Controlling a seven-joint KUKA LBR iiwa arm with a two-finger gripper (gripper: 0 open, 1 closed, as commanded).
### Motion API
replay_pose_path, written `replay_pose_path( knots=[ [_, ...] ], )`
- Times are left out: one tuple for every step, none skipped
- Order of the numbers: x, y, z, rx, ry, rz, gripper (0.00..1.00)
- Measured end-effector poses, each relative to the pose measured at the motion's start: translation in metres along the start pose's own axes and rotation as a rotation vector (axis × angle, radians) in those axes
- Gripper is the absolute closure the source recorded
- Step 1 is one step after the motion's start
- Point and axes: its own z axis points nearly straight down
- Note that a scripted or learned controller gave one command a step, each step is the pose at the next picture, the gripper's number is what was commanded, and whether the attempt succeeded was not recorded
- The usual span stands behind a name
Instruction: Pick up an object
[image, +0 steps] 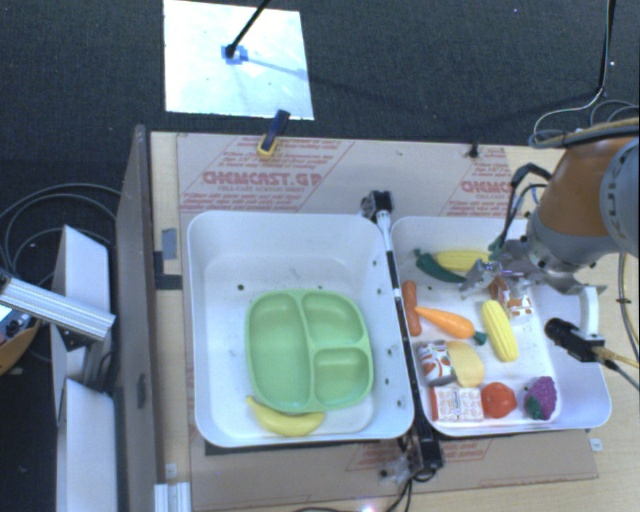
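Note:
My gripper (492, 277) hangs over the upper middle of the right bin (590, 400), reaching in from the right. Just left of it lie a dark green vegetable (434, 266) and a yellow piece (460, 260). Below it lie a corn cob (500, 329) and an orange carrot (445, 321). A small brown and white item (517, 301) sits right beside the gripper. Nothing shows clearly held.
The right bin also holds a red sausage (410, 306), a small printed can (432, 363), a yellow lump (465, 363), a red and white box (457, 403), a tomato (498, 400) and purple grapes (541, 396). The left bin (215, 330) holds a green divided plate (310, 350) and a banana (287, 420).

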Motion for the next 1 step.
replay_pose_path(
  knots=[
    [0.0381, -0.0418, 0.0452, -0.002, 0.002, -0.006, 0.0]
  ],
)
